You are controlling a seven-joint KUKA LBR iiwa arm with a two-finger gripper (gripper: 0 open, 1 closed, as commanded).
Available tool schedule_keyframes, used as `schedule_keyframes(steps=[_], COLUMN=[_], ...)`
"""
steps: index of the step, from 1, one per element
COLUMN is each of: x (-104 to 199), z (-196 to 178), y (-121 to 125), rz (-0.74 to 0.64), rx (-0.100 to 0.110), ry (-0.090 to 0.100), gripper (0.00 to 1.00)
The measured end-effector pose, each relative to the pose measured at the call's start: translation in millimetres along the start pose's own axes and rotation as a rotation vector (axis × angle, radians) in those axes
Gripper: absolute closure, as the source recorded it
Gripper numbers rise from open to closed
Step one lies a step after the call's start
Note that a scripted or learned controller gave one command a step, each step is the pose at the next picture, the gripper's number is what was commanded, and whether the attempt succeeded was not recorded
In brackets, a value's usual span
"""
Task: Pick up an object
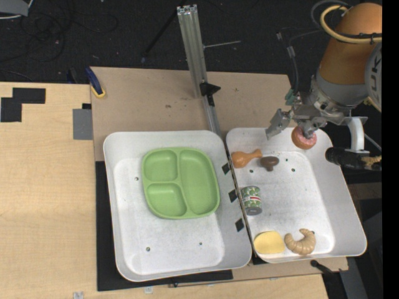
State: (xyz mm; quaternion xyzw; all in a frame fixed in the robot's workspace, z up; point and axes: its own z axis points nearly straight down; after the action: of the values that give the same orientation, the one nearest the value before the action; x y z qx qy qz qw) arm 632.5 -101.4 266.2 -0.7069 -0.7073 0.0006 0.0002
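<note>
My gripper (307, 129) hangs over the far right corner of the right bin (340, 192), its fingers shut on a small pink ring-shaped object (304, 139) that pokes out beneath them. Lower in that bin lie an orange drumstick-shaped toy (245, 158) and a small brown piece (269, 162) near the far left. A green patterned can (251, 199) stands by the left wall. A yellow rounded piece (269, 243) and a tan curled pastry-like toy (301, 242) rest at the near edge.
A green divided plate (181, 182) lies in the left bin (124, 229). An upright aluminium post (194, 55) rises behind the gap between the bins. Black clips (232, 195) line the shared wall. Cables and a white bracket (356, 136) sit to the right.
</note>
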Motion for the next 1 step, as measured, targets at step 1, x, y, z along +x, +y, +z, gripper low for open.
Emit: schedule_keyframes(steps=[1], x=[5.2], z=[45.0], y=[1.2], rz=[0.000], rx=[0.006], ry=[0.001], gripper=[0.00])
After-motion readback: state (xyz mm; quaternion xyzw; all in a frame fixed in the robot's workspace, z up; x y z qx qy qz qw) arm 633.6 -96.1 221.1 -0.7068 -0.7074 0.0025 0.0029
